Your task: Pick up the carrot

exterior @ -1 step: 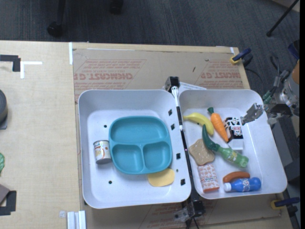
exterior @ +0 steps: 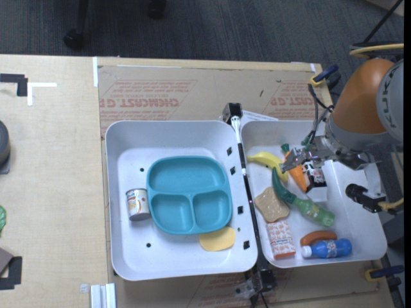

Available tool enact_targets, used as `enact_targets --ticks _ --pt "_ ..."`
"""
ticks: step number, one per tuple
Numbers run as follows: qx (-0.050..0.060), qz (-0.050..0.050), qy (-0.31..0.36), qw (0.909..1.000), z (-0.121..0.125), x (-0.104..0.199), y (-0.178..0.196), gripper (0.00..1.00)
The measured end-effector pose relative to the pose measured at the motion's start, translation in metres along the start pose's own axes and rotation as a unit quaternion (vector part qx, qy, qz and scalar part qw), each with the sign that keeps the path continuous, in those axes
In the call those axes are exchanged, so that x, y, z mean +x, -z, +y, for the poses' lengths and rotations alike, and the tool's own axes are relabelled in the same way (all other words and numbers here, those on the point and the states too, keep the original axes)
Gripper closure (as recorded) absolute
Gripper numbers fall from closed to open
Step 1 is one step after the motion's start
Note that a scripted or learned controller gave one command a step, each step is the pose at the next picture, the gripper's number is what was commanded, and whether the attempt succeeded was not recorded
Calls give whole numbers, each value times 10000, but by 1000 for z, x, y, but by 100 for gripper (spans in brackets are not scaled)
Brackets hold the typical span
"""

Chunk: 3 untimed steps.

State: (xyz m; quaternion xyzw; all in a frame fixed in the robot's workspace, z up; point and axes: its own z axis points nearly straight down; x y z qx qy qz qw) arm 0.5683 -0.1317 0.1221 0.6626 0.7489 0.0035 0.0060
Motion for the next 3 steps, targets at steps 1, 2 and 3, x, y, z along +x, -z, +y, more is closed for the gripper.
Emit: enact_targets --ticks 1,2,3 --pt "-67 -78 -462 9989 17 6 -12 0" --pt "-131 -110 -480 9987 21 3 0 100" --pt "71 19 36 10000 -31 36 -30 100"
